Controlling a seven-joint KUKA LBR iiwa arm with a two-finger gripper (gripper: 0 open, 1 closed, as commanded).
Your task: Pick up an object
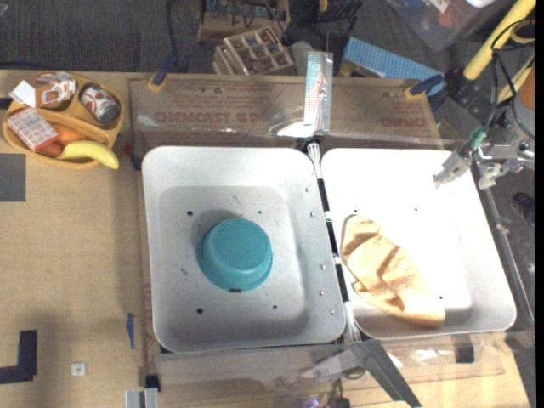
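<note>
**Claw up at the right bin's far corner, cloth and bowl below**

While poised over the right bin's (476, 228) upper right corner, gripper (449, 172) seen with fingers slightly spread, pinching nothing, touching nothing. Lying crumpled against the left wall of that same bin: tan cloth (389, 272), well apart from the claw. Sitting upside down mid left bin (170, 185): teal bowl (237, 254). Off to the far left on the bench: yellow tray (51, 147) with a banana (89, 152) and small packets.

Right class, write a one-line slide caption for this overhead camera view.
Gripper above the right bin's far edge; tan cloth inside, teal bowl in left bin.
</note>
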